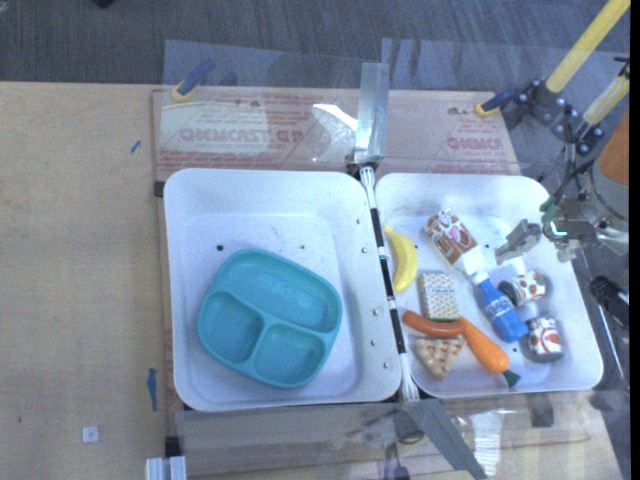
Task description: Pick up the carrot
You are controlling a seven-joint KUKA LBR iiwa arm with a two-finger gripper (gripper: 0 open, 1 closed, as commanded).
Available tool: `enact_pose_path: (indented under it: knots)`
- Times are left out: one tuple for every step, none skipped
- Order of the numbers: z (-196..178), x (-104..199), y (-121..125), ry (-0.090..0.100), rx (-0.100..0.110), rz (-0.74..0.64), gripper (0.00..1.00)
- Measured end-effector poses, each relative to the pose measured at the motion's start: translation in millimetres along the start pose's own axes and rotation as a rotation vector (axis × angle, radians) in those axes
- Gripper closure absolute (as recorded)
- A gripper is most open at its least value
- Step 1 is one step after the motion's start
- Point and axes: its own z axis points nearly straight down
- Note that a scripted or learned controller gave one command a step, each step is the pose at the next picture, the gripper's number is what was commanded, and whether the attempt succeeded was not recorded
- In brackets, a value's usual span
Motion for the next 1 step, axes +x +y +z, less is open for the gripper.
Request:
enact_pose_path:
  knots:
    - [25.8, 66.6, -70.8, 0.000, 0.000, -0.123, 0.00]
